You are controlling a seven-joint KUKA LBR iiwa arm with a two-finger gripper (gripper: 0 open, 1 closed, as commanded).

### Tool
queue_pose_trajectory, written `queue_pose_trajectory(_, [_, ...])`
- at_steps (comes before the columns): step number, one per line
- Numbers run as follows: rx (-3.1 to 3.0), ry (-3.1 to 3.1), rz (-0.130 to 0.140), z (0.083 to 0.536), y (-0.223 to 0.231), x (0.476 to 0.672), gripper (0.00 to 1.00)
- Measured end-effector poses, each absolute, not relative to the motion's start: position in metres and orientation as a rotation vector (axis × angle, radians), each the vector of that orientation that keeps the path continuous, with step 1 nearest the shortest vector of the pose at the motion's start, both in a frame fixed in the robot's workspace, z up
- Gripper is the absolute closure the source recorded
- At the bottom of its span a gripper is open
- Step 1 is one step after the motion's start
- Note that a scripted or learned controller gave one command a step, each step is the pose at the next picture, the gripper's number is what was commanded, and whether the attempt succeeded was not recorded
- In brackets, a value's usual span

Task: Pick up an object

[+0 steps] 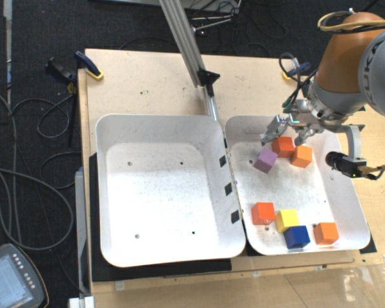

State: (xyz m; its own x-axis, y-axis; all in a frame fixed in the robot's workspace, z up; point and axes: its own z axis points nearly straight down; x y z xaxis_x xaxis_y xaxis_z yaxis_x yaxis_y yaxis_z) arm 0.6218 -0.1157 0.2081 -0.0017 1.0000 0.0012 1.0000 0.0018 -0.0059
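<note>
The hand [289,132] hangs with fingers spread wide straddling the red-orange cube [283,146] near the right bin's [346,201] far edge, gripping nothing.

The claw [287,132] hangs over an orange cube [283,145] beside a purple block [265,160].

The robot's big arm [356,56] comes in from the right side and bends down over the bench. The fat round part near its end is orange, and the part next to it is grey. Below that sits a wrist [321,104] with some wires around it. At the very end is the gripper [289,132], pointing down and a bit to the left. Its two thin metal fingers [274,131] are spread apart like little legs. A small black part [346,164] sticks out below the wrist.
</note>
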Motion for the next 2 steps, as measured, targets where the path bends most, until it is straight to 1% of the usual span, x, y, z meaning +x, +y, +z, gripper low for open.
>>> queue_pose_trajectory(1, [-2.219, -2.223, 0.001, 0.211, -0.116, 0.623, 0.00])
queue_pose_trajectory(2, [-2.218, -2.217, 0.007, 0.158, -0.111, 0.612, 0.00])
